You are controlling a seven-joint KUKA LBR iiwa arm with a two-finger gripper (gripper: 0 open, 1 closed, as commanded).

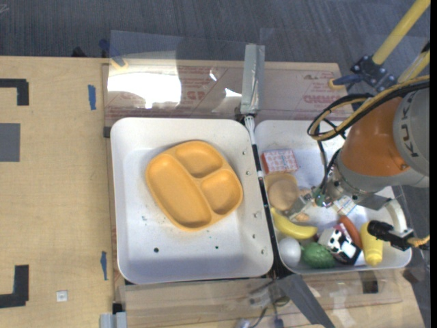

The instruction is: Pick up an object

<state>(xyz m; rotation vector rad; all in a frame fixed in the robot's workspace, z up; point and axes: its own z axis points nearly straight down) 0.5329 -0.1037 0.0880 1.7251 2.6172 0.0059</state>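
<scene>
The gripper [321, 198], its grip state impossible to tell, is down in the right bin [399, 264] beside the banana [295, 227], apparently mid-grasp; lifting comes next

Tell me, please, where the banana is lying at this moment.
The banana lies in the right bin, near its front left, just above the white egg and green fruit.

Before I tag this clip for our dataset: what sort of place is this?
Probably a robotics lab's grasping test bench: a robot arm reaches over two white bins, one holding a yellow divided plate, the other toy food like a banana, on a plywood bench.
</scene>
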